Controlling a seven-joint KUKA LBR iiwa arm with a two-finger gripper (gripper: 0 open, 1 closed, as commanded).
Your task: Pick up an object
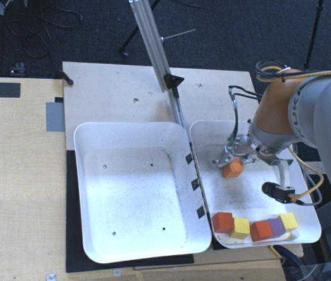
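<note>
orange block (232,169) pinched between the fingers of the hand (231,161), over the upper middle of the right bin (248,206); whether lifted clear of the bin floor or touching it, cannot tell. grey arm (297,113) with orange band reaching in from the right. along the near wall of the same bin, a row: red block (222,222), yellow block (241,227), another red block (261,230), purple block (276,226), second yellow block (289,221). left bin (130,186) alongside on the counter (19,174).

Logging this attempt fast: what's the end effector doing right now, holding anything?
End effector: closed on the orange block, lifted above the right bin.
</note>
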